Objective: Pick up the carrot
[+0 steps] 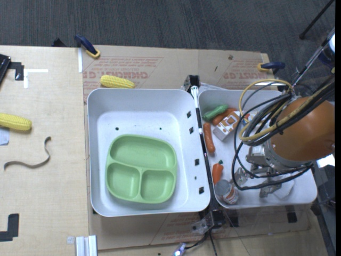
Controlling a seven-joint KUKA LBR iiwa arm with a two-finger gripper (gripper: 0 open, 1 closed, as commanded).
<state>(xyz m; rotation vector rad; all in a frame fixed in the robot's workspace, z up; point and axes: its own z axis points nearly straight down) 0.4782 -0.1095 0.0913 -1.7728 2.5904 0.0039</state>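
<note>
Carrot (217, 173): short orange toy in right bin (298, 195), by left wall, toward near edge, just beyond tin can (227, 191). Probably light, stiff plastic, smooth and slippery; best taken across thick middle. Long axis runs near-to-far; which end is tip unclear. Gripper (268, 186) hangs over bin near carrot, apart from it; open or closed, cannot tell. Farther along wall: longer orange piece (208, 137), maybe second carrot.
</note>
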